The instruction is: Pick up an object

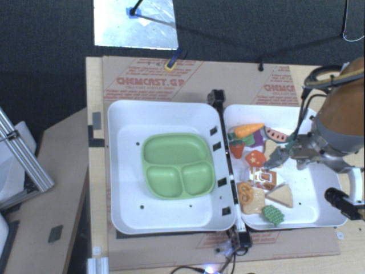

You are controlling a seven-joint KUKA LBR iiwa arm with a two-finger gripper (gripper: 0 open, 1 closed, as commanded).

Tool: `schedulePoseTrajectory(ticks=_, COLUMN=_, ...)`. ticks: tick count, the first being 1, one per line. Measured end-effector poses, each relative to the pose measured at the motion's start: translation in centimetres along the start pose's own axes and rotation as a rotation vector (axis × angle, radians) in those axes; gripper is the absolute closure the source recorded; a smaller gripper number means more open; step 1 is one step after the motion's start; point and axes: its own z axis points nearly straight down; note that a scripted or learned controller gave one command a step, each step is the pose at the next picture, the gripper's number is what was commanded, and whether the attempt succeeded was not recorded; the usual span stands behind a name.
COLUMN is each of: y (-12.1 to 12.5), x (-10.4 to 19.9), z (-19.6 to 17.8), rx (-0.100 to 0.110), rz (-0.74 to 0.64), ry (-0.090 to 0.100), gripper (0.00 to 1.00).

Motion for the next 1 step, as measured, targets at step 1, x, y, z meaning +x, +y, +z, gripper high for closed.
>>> schedulePoseTrajectory(ticks=1, y=0.20, x=0.02, z=-0.55, rx=-0.012, rz=-0.003, ry=-0.001, gripper=0.00)
